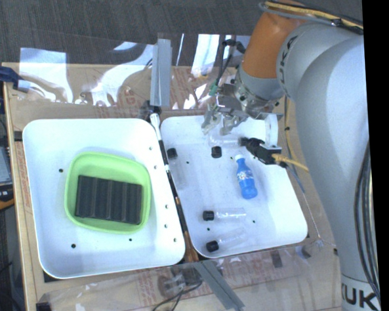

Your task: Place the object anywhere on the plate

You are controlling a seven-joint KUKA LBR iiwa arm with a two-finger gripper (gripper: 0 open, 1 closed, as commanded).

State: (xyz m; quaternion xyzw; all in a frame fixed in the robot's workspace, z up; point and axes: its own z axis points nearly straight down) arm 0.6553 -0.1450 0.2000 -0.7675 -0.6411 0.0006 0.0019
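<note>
I read the small blue bottle as light, stiff and slick; it lies on its side in the right bin, toward 3 o'clock. I would pinch mid-body, across its width. The gripper hovers at the bin's 12 o'clock. The green plate sits in the left bin, holding a dark ribbed insert; the landing room looks good.

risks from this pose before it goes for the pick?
1. The blue bottle lies on its side in the right bin; it may roll as the pincer closes.
2. The pincer sits near the bin's far edge, apart from the bottle, so a descent from here would likely miss.
3. The green plate is in the left bin; carrying across the raised rims between bins risks a knock or drop.
</note>
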